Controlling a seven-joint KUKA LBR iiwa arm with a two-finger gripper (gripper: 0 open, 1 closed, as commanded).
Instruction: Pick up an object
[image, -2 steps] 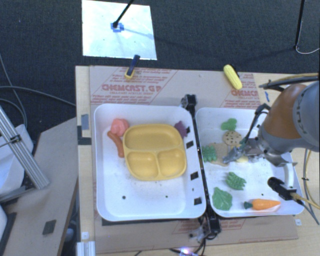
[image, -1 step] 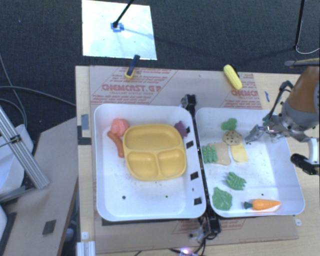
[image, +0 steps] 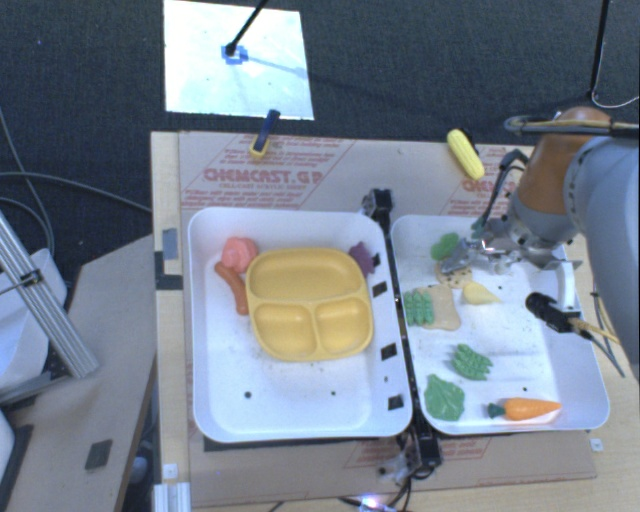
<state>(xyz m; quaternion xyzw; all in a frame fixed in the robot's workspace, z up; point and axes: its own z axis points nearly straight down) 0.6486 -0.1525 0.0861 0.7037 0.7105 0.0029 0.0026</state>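
Observation:
My gripper (image: 462, 262) hangs low over the far left part of the right bin (image: 575, 385). It is just right of a small green piece (image: 445, 245) and above a pale yellow piece (image: 480, 293). I see nothing held in it. Further forward in that bin lie a green ridged piece (image: 418, 306) against a beige slab (image: 445, 312), two green leafy pieces (image: 470, 362) (image: 445, 398) and an orange carrot (image: 530, 408).
The left bin (image: 215, 400) holds a yellow divided plate (image: 307, 302), a pink lump (image: 238, 252), an orange-red sausage (image: 233, 288) and a purple piece (image: 362, 258). A yellow corn cob (image: 464, 153) and a blue-and-yellow tool (image: 265, 135) lie on the bench behind the bins.

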